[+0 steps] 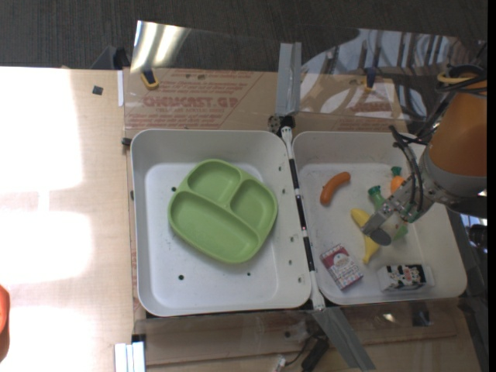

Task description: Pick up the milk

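Note:
The milk (403,277) is a small white carton with black patches. It lies on its side near the front right corner of the right bin (310,208). My gripper (386,225) hangs over the middle of that bin, just above a yellow banana (366,235). The gripper is behind and slightly left of the milk, a short gap away, and is not touching it. The orange-banded arm (461,142) comes in from the right.
In the right bin also lie an orange sausage (335,187), a green item (376,196), a small carrot (396,182) and a pink-red carton (342,266) left of the milk. The left bin (147,231) holds a green divided plate (223,210).

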`<state>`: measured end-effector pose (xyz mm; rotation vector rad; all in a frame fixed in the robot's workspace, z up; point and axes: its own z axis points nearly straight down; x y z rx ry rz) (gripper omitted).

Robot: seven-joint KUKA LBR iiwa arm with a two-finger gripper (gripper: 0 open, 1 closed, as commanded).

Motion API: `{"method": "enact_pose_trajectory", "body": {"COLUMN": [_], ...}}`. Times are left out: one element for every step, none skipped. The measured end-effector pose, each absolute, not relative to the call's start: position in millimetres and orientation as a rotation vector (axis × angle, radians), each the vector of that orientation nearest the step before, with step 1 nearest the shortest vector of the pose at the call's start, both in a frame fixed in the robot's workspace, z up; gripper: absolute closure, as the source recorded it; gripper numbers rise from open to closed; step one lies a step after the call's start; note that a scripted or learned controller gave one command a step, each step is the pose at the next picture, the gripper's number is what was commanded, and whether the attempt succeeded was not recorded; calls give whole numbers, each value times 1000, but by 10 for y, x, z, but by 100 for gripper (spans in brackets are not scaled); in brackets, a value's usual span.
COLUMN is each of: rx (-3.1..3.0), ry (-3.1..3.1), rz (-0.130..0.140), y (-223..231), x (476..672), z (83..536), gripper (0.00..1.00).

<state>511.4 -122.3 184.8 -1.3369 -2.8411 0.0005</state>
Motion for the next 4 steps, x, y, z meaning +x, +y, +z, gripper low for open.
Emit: {"method": "enact_pose_trajectory", "body": {"rx": [-1739,-1756,-1851,-1949], "ry": [-2618,-2606,-2540,-2462], "rz": [2,2,3,4], "y": [-1468,-774,-1145,-989], "x": [5021,5153,5963,5242], "z": [2389,2544,2624,2498], "gripper": [100,100,100,100]}}
